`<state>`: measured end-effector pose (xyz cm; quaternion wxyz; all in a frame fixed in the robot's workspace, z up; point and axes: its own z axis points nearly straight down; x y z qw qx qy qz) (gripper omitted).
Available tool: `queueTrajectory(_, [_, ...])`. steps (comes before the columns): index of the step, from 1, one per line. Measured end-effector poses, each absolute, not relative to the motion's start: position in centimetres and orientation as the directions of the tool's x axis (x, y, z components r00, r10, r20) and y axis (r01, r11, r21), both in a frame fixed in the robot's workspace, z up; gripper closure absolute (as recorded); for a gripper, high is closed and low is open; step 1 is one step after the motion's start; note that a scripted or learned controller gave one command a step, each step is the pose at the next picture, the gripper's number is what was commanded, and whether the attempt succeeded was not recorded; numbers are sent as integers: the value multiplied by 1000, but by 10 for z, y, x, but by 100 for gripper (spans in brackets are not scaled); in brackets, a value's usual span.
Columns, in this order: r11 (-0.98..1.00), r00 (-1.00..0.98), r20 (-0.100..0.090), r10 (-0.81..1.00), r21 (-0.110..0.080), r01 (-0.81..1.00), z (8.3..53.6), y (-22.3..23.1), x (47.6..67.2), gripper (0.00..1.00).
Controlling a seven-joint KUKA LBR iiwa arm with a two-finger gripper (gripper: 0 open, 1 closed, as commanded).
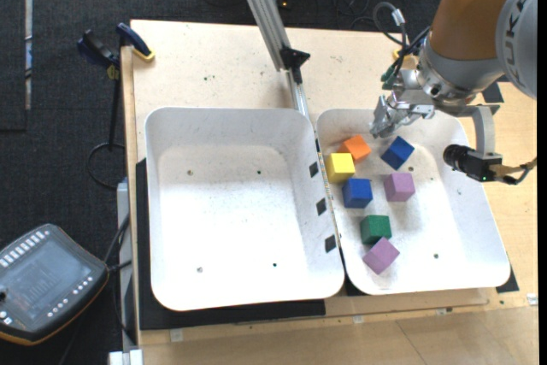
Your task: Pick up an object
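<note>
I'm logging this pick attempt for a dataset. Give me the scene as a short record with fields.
setting: two shallow white bins side by side, left bin, right bin
contents of right bin: orange foam cube, yellow cube, two blue cubes, two purple cubes, green cube
end effector: above the right bin's far end, near the orange cube
held object: none visible

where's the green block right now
The green block sits in the right bin, toward its near side, between a blue block above it and a purple block just below.
</note>
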<state>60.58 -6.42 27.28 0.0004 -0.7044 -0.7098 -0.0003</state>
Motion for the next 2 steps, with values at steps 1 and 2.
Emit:
queueTrajectory(1, [8,-8,1,1000,-1,1000,271,-18,604,100])
queueTrajectory(2, [8,-8,2,1000,-3,1000,249,37,606,100])
